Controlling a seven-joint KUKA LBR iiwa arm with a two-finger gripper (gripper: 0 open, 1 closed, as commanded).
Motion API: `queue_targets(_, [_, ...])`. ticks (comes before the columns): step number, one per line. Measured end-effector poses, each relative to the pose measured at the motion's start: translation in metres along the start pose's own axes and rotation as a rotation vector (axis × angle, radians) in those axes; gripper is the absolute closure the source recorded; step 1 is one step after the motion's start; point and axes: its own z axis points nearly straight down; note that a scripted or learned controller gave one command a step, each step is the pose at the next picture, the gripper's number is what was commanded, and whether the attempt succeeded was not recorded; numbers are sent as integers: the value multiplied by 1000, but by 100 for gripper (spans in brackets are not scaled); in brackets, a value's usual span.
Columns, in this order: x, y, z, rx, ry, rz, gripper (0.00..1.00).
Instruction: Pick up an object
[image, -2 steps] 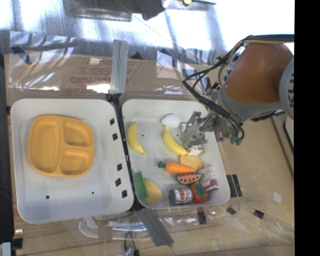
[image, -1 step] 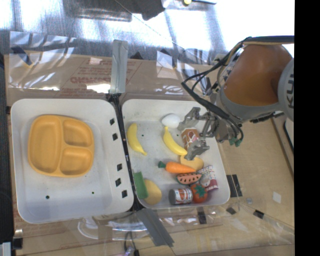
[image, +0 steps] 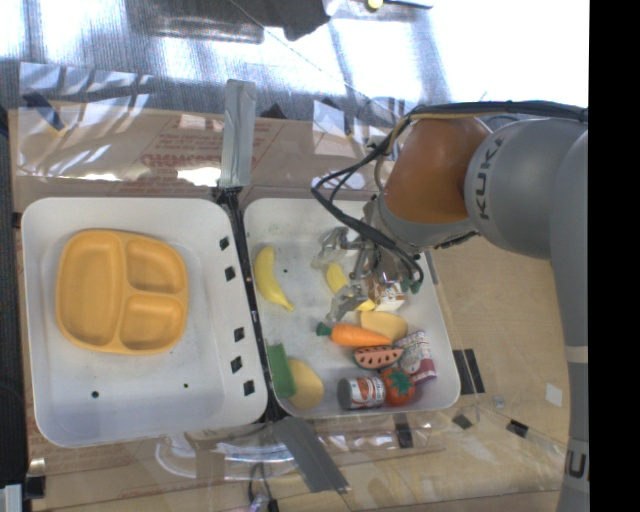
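arm (image: 500, 190) reaches in from the right, orange band over the right bin (image: 300, 225), gripper (image: 352, 270) pointing down among the toy food. fingers look partly spread, though clutter blurs this; nothing visibly held. carrot (image: 355, 336), banana (image: 268, 277) and can (image: 362, 392) lie in that bin. left bin (image: 130, 400) bears a yellow divided tray (image: 120, 290). cardboard (image: 170, 150) lies behind the bins.

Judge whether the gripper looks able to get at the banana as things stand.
Probably yes. The banana lies alone by the right bin's left wall, nothing on it, and the gripper hangs just to its right over the same bin.
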Motion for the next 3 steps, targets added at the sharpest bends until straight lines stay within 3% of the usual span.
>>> queue_targets(1, [28,2,24,4,-21,-107,0])
queue_targets(2, [78,-51,31,4,-10,-241,0])
queue_targets(3, [97,-42,32,4,-13,-69,0])
